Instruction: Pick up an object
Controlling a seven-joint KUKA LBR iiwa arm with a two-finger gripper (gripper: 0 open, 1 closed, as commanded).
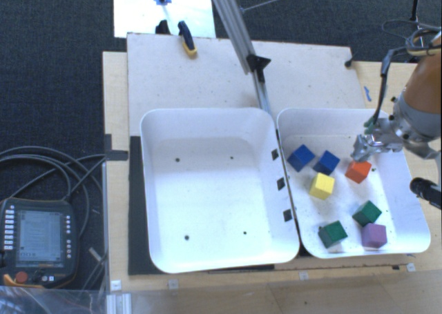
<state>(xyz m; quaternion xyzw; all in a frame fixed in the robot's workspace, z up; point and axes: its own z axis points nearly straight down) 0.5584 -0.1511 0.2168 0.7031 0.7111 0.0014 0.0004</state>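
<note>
The right bin [345, 123] holds seven blocks: two blue blocks [301, 157] at its ten o'clock, a yellow block [322, 185] at centre, an orange block [358, 171] at two o'clock, two green blocks [332, 233] and a purple block [373, 235] toward five o'clock. The gripper [364, 145] hangs just above the orange block, at its twelve o'clock; whether its fingers are spread cannot be told. The left bin [207, 188] lies alongside.
</note>
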